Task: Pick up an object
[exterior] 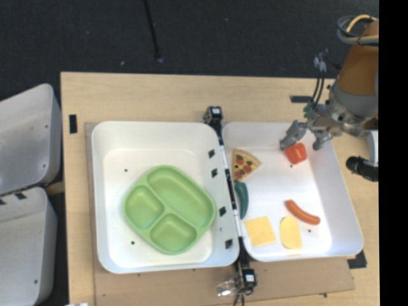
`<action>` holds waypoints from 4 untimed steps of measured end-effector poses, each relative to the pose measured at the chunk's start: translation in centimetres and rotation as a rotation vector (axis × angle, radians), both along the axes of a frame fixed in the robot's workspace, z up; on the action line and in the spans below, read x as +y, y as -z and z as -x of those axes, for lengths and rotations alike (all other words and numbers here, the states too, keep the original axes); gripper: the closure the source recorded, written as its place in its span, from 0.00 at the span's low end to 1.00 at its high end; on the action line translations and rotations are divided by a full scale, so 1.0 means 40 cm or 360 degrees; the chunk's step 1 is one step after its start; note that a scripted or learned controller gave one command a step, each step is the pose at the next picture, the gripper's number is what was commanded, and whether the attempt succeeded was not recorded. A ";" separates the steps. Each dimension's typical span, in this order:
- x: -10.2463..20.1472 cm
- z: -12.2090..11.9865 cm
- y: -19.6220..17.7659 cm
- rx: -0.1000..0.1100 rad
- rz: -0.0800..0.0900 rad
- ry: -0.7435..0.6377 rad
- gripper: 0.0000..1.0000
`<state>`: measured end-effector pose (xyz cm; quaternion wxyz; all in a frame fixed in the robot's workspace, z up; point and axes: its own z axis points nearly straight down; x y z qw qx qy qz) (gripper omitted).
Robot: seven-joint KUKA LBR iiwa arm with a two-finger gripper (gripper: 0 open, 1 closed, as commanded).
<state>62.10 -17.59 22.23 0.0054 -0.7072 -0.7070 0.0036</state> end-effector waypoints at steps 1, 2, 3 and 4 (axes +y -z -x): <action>0.000 -0.005 -0.014 -0.0015 0.0002 -0.0003 0.00; -0.007 0.014 0.108 -0.0006 0.0004 -0.0001 0.00; 0.000 0.004 0.228 -0.0008 0.0004 -0.0005 0.00; -0.002 0.006 0.317 -0.0009 0.0005 0.0001 0.00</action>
